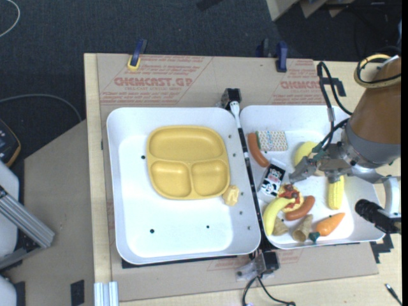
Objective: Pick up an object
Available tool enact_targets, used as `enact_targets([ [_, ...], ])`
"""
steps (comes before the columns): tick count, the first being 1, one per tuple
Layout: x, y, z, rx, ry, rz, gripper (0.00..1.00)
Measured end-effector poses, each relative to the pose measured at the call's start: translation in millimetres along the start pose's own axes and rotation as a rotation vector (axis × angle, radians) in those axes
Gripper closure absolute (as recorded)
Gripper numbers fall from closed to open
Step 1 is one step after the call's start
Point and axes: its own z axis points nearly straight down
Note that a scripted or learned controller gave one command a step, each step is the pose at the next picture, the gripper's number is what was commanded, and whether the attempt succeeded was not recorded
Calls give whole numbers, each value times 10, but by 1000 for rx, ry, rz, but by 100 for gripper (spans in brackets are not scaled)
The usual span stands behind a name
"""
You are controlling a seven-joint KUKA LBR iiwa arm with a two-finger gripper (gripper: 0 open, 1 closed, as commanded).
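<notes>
Cables and a black clamp (268, 260) sit at the near edge of the tabletop (191, 75), just below the seam between the two bins. Taking the right bin (255, 116) as the landmark: inside it lies a heap of toy food, with a carrot (330, 224) at its near right corner, a banana (274, 212) and a sausage (299, 208) along its near wall, a corn cob (335, 192) toward its right side, a second sausage (257, 149) near its left wall, a speckled sponge-like block (273, 139) toward its far side, and a small black-and-white carton (273, 179) close to its left wall. Beside it on its left, the other bin (121, 171) carries a yellow divided plate (188, 161) with a pale lump (231, 196) touching the plate's near right corner. Over the middle of the right bin hangs the pincer (305, 168), its fingers spread a little apart with nothing between them, pointing toward the heap; a yellow lemon-like piece (306, 152) lies just beyond it. Any of these would do for the task; the nearest candidates seem to be the sausage and the red-and-yellow scrap (290, 193) just nearer than the fingertips. These look like light, hollow plastic, stiff but smooth, so they may squirt out sideways; I would take the sausage across its narrow middle, not its rounded ends.
</notes>
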Motion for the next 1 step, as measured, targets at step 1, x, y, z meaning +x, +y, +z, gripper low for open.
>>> enact_targets([
  [1, 0, 29, -59, -13, -2, -3, 0],
])
